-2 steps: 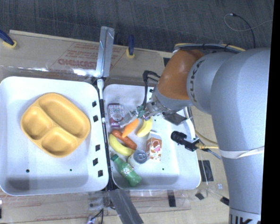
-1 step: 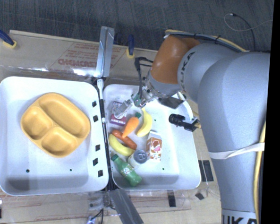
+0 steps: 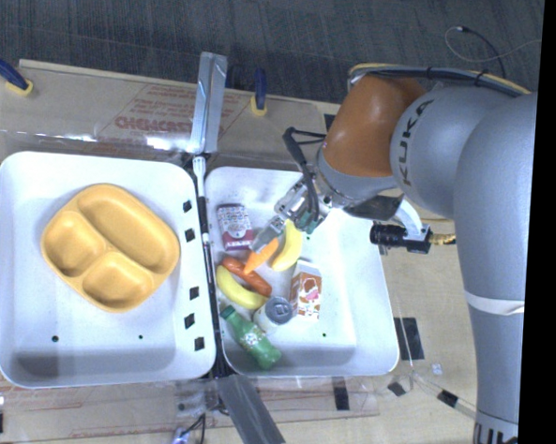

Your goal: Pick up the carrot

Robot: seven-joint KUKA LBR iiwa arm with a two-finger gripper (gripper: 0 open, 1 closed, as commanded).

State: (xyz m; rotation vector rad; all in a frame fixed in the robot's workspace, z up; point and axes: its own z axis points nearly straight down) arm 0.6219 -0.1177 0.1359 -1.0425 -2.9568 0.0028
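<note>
The carrot is a small orange piece with a green top. It lies tilted in the middle of the right bin, between a yellow banana on its right and a red-orange piece below it. My gripper hangs low over the bin, just above and to the right of the carrot's green end, at the upper tip of the banana. Nothing is seen lifted off the pile.
The right bin also holds a red-and-white packet, a second banana, a small juice carton, a grey cap and a green bottle. A yellow divided plate lies in the left bin.
</note>
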